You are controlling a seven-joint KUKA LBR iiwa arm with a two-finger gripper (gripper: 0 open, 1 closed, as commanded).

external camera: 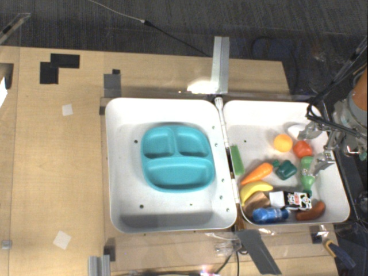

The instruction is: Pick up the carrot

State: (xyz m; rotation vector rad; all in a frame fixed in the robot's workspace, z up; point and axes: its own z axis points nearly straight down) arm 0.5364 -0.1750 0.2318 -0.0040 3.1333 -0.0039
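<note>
The orange carrot (257,173) lies slantwise in the right bin (253,115), near its left wall, just above a yellow banana (256,190). My gripper (317,147) hangs over the right side of that bin, well to the right of the carrot. Its two fingers stand apart, open, with nothing held between them. A red-orange tomato-like piece (303,149) lies just left of the fingers (312,132).
The carrot has a dark green piece (286,169) on its right and an orange ball (282,142) above. A blue object (269,214), white box (298,200) and brown sausage (310,211) line the front wall. The left bin (123,211) holds a teal divided plate (175,157).
</note>
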